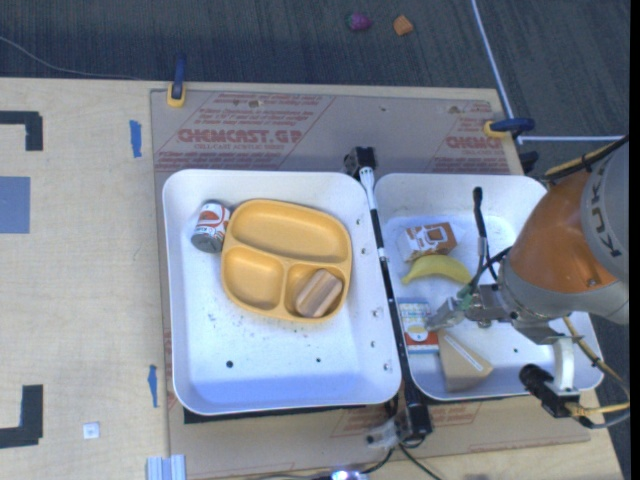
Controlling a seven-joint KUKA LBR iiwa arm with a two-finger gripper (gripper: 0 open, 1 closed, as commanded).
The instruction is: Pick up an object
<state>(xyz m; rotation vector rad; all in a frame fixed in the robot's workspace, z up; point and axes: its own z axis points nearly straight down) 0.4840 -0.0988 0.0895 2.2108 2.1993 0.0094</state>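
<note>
nothing is lifted yet. the claw [447, 314] hangs low in the right bin [520, 193]; i cannot tell its state. the banana [437, 268] lies just above it, the brown block [464, 361] just below.

The brown board [330, 133] under the two bins carries red print reading roughly "CHEMCAST GP" along its far edge, repeated partly at its far right corner, while the grey arm [612, 208] shows the black letters "KU" at its visible edge.
</note>
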